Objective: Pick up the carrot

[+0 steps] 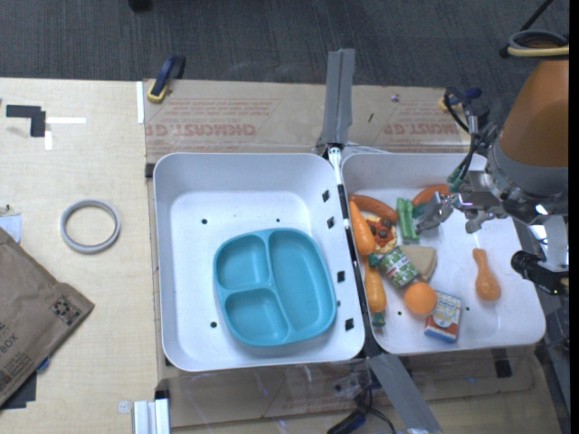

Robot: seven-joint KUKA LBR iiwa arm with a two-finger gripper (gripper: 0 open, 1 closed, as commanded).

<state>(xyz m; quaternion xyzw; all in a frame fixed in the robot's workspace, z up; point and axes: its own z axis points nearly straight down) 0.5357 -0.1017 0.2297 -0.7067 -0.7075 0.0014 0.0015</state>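
Hovering my pincer point(443, 212) over the right bin point(529, 328), its grip state impossible to tell, I judged the carrot point(362, 231) against the left wall a light, stiff, smooth toy, best pinched across its thick middle, clear of neighbouring clutter.

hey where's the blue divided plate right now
In the camera view, the blue divided plate lies in the left white bin, toward its lower right, near the divider shared with the right bin holding the toy food.
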